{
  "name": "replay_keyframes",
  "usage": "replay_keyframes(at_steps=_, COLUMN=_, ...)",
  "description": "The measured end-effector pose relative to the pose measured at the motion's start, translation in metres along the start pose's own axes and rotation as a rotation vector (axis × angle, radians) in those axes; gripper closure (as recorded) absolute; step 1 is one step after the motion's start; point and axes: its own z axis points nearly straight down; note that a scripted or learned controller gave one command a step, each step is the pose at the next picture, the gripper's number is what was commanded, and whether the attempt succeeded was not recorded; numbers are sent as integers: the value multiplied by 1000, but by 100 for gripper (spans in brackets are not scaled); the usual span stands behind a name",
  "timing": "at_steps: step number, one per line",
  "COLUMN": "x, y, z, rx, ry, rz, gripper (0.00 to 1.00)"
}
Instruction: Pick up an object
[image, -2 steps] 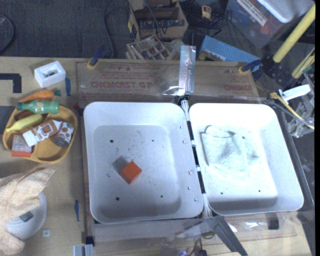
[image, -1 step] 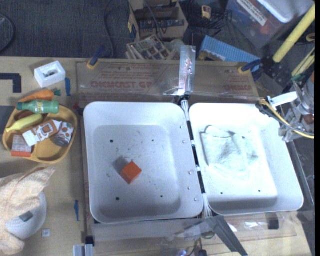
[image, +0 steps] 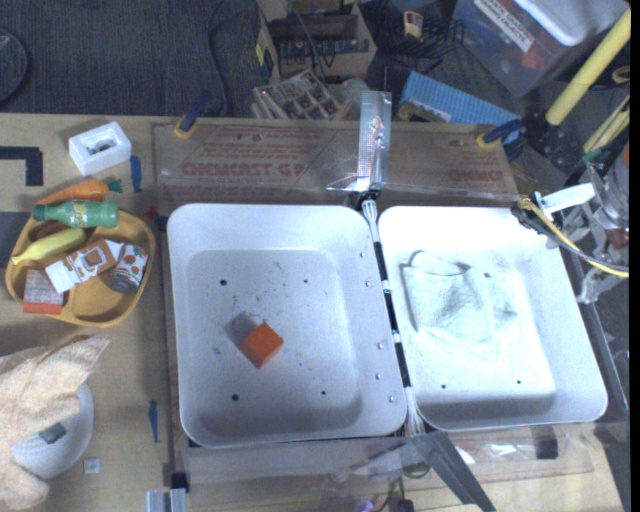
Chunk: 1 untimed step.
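I see the orange cube (image: 264, 344) lying on the floor of the left bin (image: 200, 240), a little below its middle. The right bin (image: 570, 390), touching the left bin's side, holds a white cloth (image: 462, 300). The arm (image: 605, 215) sits at the right bin's far edge.

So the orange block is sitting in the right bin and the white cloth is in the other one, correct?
Not quite. The camera view shows the orange block in the left bin, not the right one. The white cloth lies in the right bin, so they are in separate bins as you said, just swapped.
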Motion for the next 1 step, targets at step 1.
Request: replay_keyframes(at_steps=1, x=-71, y=-13, z=103, rx=5, ry=-1, rz=15, gripper=0)
